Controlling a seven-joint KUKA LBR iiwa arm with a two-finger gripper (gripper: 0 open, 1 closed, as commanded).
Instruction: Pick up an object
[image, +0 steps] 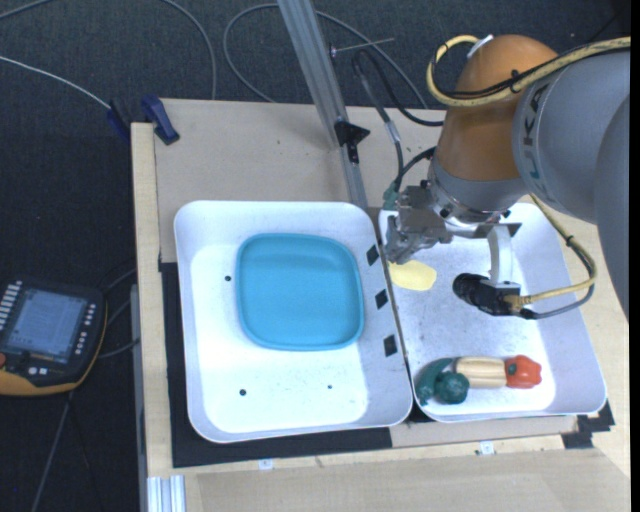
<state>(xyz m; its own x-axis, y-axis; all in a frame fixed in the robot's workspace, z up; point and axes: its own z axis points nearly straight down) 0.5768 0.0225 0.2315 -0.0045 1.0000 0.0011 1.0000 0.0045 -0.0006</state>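
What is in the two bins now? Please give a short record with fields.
left bin: holds a blue square plate
right bin: holds a pale yellow flat piece, and a green, tan and red toy at its near edge
hand: low over the right bin's far left corner, just above the yellow piece
held object: none seen between the fingers

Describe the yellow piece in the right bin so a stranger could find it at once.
Take the right bin, then look to its upper left corner, just under the gripper. The yellow piece lies flat there, pale and rounded, well apart from the green, tan and red items along the bottom edge.
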